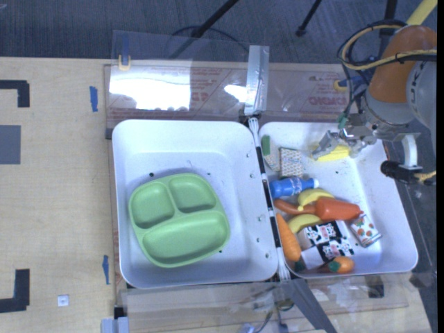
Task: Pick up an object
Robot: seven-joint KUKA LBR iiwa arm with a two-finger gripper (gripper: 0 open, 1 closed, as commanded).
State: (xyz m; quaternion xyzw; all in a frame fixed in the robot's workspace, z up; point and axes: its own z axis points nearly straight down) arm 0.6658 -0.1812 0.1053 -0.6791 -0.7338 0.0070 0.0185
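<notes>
You had the claw (345, 139) up at the far side of the right bin (395, 207), and something yellow (331, 154) sat right at its tip; you could not tell from this angle whether the thing was pinched or merely lay beneath it. The arm (399, 82) came in from the right, its orange band high over the bin's far right corner.

The rest of your objects crowded the bin's left and near part. A small speckled packet (291, 161) lay just left of the yellow thing. Nearer you, a blue bottle (291, 186) lay on its side beside the divider, with a yellow banana (313, 198) touching it and a red-orange pepper-like piece (338, 209) against that. A second banana (303, 222) lay below, an orange carrot (288, 239) ran along the divider, a black-and-white carton (325, 237) sat among them, and a small strawberry-printed box (366, 232) lay tilted a little apart to the right. These were packed close, many touching or overlapping.

The left bin (139, 144) held a green divided plate (180, 218), well apart from the claw. A clear plastic sheet (180, 89) stood behind both bins on the table (55, 186).
</notes>
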